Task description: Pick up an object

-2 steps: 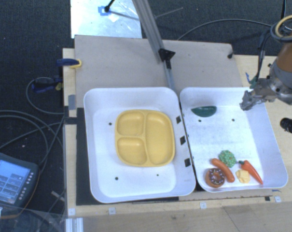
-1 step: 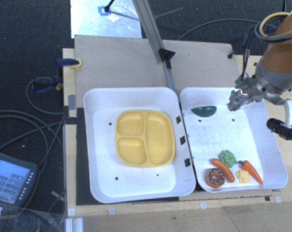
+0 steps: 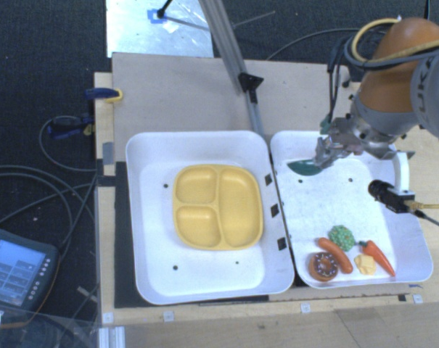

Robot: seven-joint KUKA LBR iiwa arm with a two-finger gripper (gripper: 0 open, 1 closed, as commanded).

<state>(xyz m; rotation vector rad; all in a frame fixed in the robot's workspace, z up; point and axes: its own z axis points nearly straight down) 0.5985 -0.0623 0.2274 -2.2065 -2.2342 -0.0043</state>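
My gripper [image 3: 325, 158] hangs over the far left part of the right bin [image 3: 415, 223]. A teal spoon [image 3: 303, 167] sticks out to the left from its fingertips, with the handle end pinched between them and the bowl end free. Along that bin's near edge lie a green broccoli [image 3: 341, 236], a red sausage [image 3: 335, 254], a brown donut [image 3: 324, 267], an orange carrot [image 3: 379, 258] and a small yellow piece [image 3: 365, 264]. All of these lie well away from the gripper.
The left bin [image 3: 150, 267] holds a yellow divided plate [image 3: 219, 206]. A slanted metal pole [image 3: 230, 42] ends at the seam between the bins. A black fitting with cables [image 3: 386, 193] juts out over the right bin's right side.
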